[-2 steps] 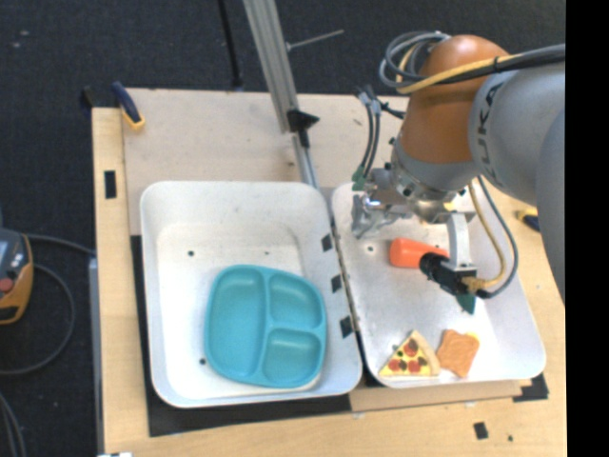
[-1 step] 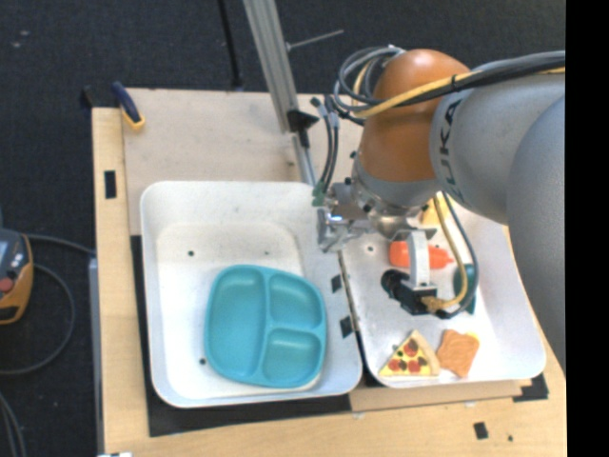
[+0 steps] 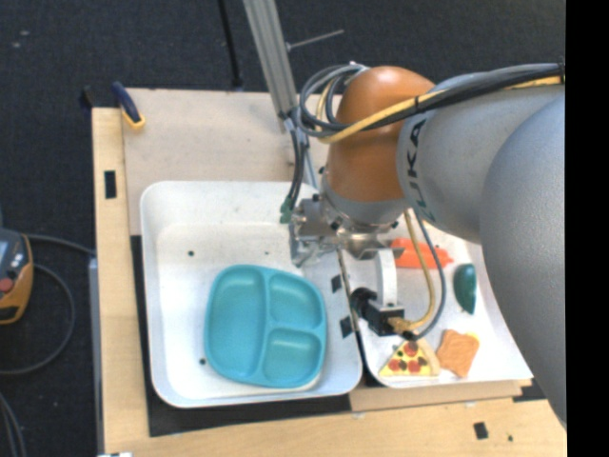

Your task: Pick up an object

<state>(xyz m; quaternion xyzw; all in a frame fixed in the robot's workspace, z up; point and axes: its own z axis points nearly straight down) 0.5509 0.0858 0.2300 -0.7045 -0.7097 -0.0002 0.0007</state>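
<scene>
The grey arm [image 3: 476, 160] reaches in from the right, its orange band [image 3: 376, 112] above the wrist. On the grey shell beside the band runs dark lettering, turned on its side and partly cut off by the curve; "UKA" can be read (the first letter is not clear). No other writing is legible.

The gripper [image 3: 310, 234] hangs low over the left white bin [image 3: 171, 255], at its right side near the wall shared with the right white bin [image 3: 495, 350]. The wrist hides most of it, so how wide it stands cannot be told, and nothing can be seen held in it.

A turquoise plastic plate with three compartments [image 3: 265, 327] lies flat in the left bin, towards its near edge, just below and left of the gripper and apart from it.

In the right bin, an orange carrot-shaped piece [image 3: 419, 253] lies near the wrist. A dark green rounded piece [image 3: 464, 287] is to its right. At the near edge lies a toy pizza slice with red dots [image 3: 411, 360], and just beside it an orange square piece [image 3: 458, 351].

A blue and yellow clamp [image 3: 128, 105] sits on the bench's far left corner. A grey metal post [image 3: 266, 46] rises behind the bins.
</scene>
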